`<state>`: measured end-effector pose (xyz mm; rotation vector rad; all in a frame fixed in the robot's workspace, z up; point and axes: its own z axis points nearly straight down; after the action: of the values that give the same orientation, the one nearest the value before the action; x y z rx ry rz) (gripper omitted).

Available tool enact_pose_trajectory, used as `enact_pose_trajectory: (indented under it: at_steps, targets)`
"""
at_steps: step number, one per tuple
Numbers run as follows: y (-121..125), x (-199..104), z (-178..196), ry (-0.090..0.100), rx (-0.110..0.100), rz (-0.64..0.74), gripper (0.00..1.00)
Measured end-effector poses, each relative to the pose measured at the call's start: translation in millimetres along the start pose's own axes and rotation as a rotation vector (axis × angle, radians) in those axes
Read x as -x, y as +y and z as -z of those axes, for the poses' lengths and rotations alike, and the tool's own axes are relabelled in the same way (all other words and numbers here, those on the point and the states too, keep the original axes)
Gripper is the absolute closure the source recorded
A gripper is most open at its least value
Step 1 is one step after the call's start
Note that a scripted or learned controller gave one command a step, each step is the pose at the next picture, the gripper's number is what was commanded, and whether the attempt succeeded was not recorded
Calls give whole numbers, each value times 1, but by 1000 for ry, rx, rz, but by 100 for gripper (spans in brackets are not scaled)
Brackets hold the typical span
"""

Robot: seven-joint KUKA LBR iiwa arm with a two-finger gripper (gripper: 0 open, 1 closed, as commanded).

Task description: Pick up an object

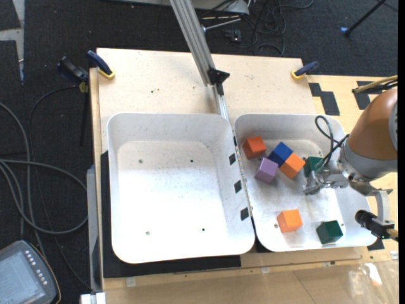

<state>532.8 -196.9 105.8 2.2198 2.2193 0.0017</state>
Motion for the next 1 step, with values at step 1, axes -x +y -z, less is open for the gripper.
enact_pose_trajectory:
  at_steps: [1]
  targets:
    - [2,4,63,-2,5,2,100]
